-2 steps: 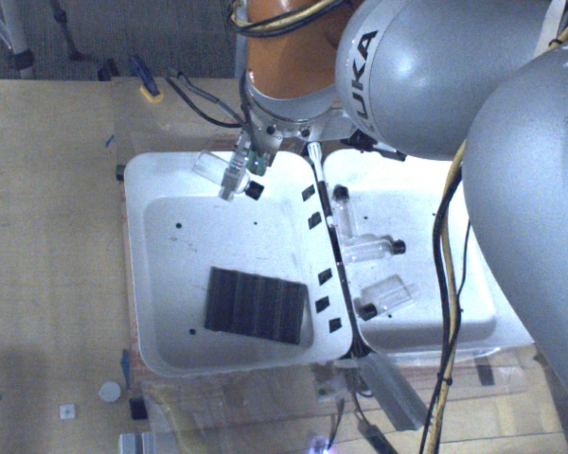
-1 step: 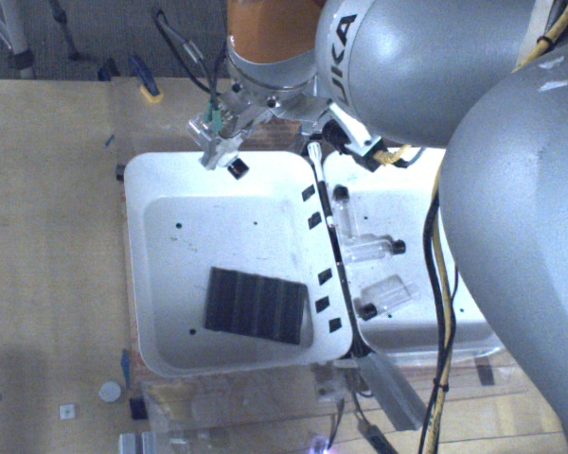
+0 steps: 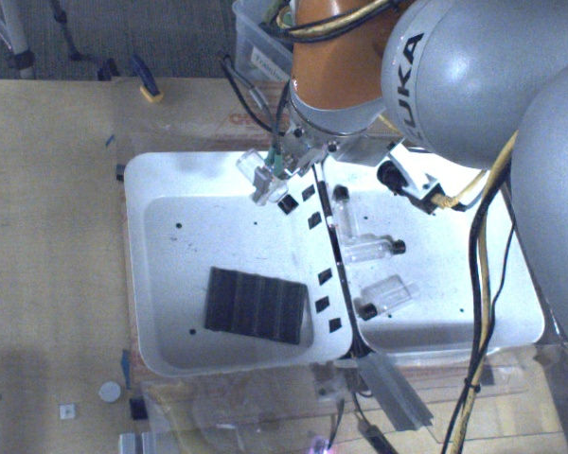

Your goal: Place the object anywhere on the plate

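The gripper (image 3: 268, 176) is seen over the far edge of the left bin (image 3: 170, 173). Whether it is open, or whether anything is held, cannot be told. The dark plate (image 3: 256, 307) lies at the near side of that bin. A clear tube (image 3: 371, 248) and a clear block (image 3: 388, 296) lie in the right bin (image 3: 511, 334). If an object is held, it should next be brought nearer, over the plate.

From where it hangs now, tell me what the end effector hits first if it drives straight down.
Probably the bare white floor of the left bin, near its upper edge. The end effector points down there; the dark ridged plate lies apart, though depth is unclear.
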You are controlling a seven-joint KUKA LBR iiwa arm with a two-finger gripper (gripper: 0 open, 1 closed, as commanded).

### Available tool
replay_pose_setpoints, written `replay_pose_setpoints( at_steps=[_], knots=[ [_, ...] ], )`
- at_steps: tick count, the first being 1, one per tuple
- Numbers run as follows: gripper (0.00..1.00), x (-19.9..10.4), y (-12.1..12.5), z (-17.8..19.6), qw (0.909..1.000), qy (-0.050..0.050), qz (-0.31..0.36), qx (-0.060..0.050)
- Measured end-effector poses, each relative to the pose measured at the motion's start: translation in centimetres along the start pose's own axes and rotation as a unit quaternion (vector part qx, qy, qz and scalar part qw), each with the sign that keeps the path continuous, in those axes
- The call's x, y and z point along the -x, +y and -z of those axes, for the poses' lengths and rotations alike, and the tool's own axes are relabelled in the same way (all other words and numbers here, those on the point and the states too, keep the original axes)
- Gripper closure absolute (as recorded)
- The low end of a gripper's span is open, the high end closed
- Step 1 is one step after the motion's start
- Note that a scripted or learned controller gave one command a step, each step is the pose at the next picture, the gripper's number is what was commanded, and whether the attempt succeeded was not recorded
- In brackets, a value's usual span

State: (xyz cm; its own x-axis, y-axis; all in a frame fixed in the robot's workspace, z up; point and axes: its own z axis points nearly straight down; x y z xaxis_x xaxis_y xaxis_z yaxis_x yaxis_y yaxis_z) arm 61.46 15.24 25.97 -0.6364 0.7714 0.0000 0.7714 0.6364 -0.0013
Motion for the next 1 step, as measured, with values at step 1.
replay_pose_setpoints(
  at_steps=[1],
  knots=[
    [1.00,0.35,5.91,-1.91,0.9607,-0.001,-0.277,0.001]
  ],
)
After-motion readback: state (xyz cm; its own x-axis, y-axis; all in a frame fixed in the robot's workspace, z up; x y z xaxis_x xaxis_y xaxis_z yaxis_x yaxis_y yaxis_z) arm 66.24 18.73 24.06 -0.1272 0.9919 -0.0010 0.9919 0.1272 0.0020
